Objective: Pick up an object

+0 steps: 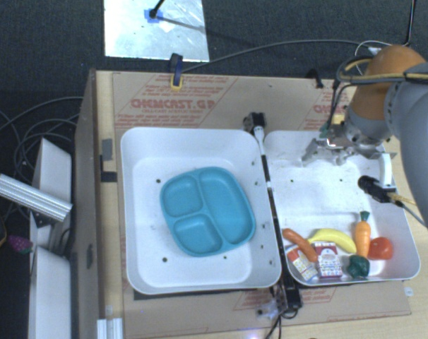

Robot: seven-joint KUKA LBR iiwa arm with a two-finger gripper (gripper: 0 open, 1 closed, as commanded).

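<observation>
Several toy foods lie in the front right corner of the right bin [320, 189]: a yellow banana [334, 239], an orange carrot [362, 233], a red tomato [381, 247], a green piece [357, 265], an orange sausage-like piece [299, 244] and a small red and white box [328, 261]. My gripper [327, 151] hangs over the far part of the right bin, well behind the pile. Its grey fingers look spread, open, with nothing between them.
The left bin [140, 189] holds a blue divided plate [207, 210]. A ridge [267, 182] separates the two bins. A black and white attachment [378, 184] on the arm overhangs the right bin's right side. Cables run across the cardboard behind the bins.
</observation>
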